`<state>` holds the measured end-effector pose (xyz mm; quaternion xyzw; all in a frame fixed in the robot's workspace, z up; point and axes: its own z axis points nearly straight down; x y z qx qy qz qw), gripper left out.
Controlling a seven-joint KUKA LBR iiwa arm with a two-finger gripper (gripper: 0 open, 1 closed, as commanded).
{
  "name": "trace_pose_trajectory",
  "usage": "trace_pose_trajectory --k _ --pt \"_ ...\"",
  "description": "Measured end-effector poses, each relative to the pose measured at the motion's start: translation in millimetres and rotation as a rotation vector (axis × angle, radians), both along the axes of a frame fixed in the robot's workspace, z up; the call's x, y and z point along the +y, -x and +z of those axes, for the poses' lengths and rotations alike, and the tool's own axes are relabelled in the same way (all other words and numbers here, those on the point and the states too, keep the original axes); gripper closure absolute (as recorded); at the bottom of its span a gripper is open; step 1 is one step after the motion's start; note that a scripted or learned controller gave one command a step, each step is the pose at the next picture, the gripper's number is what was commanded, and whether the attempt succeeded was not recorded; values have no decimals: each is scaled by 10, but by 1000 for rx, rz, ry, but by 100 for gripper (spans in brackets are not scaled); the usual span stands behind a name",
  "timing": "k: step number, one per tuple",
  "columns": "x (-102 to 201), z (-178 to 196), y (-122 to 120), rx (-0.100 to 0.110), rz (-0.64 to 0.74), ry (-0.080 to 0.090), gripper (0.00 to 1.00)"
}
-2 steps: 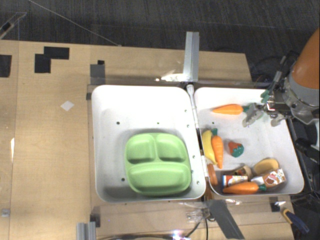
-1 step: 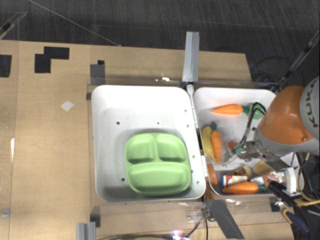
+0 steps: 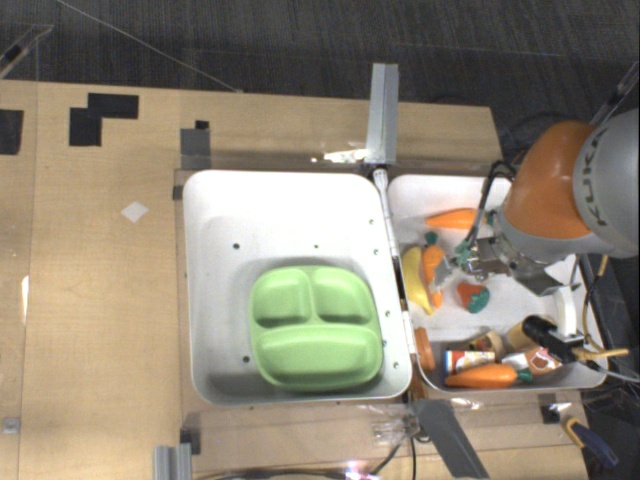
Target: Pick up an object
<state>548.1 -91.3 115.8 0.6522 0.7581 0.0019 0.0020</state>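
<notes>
- White plastic left bin (image 3: pixel 210 268), smooth, holds a green three-compartment plate (image 3: pixel 316 326) with open floor around it.
- Right bin (image 3: pixel 440 193) is crowded: toy carrots (image 3: pixel 452 218), a banana (image 3: pixel 414 280).
- Gripper (image 3: pixel 468 262) hangs above the carrots; its grip cannot be made out.

I read this as a robotics lab set up for grasping trials, not a home or shop. I see a plywood worktop (image 3: pixel 90 298) with black marker patches and metal brackets clamping two white bins (image 3: pixel 215 208) side by side, dark carpet floor (image 3: pixel 300 18) beyond it, and loose cables at the right edge. The KUKA arm (image 3: pixel 560 193) and the toy plastic food beside a green divided plate (image 3: pixel 315 326) point the same way.
</notes>
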Motion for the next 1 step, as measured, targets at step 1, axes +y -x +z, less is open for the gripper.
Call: trace_pose_trajectory --k 1 --pt "-38 -237 74 -10 67 1 0"
